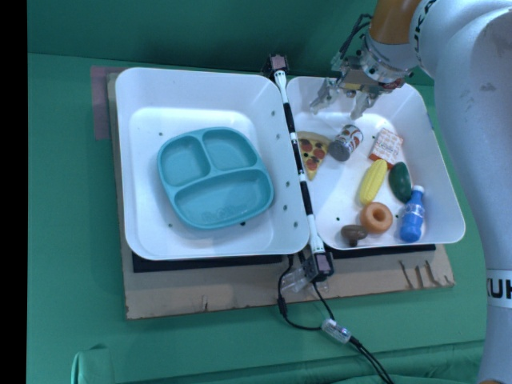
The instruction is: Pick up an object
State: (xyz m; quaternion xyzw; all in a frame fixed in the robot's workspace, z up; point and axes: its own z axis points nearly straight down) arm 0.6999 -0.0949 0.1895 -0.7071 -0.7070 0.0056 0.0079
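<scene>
My gripper (pixel 339 107) hangs over the back of the right bin (pixel 445 184), its fingers spread open with nothing between them. Just below and right of it a small can (pixel 346 142) lies on its side. A pizza slice (pixel 312 152) rests near the bin's left wall. A red and white packet (pixel 387 146), a yellow corn cob (pixel 372 182), a green vegetable (pixel 400 181), a blue bottle (pixel 413 214), an orange doughnut (pixel 375 217) and a brown mushroom (pixel 353 234) lie further forward.
The left bin (pixel 136 214) holds a teal divided plate (pixel 214 177). A black and white divider bar (pixel 294 150) runs between the bins. Cables (pixel 320 310) trail off the front of the bench. The arm (pixel 472 94) comes in along the right side.
</scene>
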